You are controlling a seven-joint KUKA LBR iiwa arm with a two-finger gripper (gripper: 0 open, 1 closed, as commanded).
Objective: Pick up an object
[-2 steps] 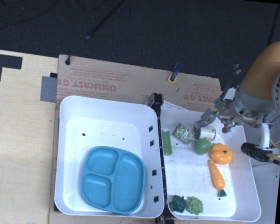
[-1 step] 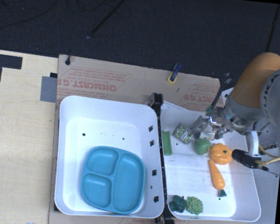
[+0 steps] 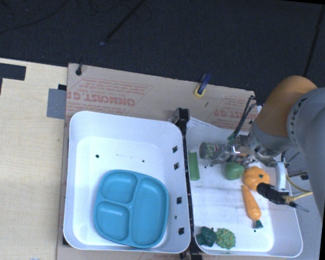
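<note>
In the right-hand bin [image 3: 290,240], near its far wall, a small green toy vegetable [image 3: 233,171] sits just beside a round orange piece [image 3: 255,178], with a long toy carrot [image 3: 252,203] lying toward the near side. My end effector [image 3: 229,154] hangs over this cluster, close to the green piece and a dark greenish object [image 3: 209,151] next to it. How wide it is spread, and whether it grips anything, I cannot tell; nothing visibly sits in its grasp. To do this pick well, I judge I should centre on one item, likely the green piece, and descend straight so its orange neighbour is not nudged away. A green stick [image 3: 193,165] lies by the divider and a broccoli-like toy [image 3: 218,238] at the near edge. The left bin [image 3: 87,129] on the surface holds a blue divided tray [image 3: 131,208].
</note>
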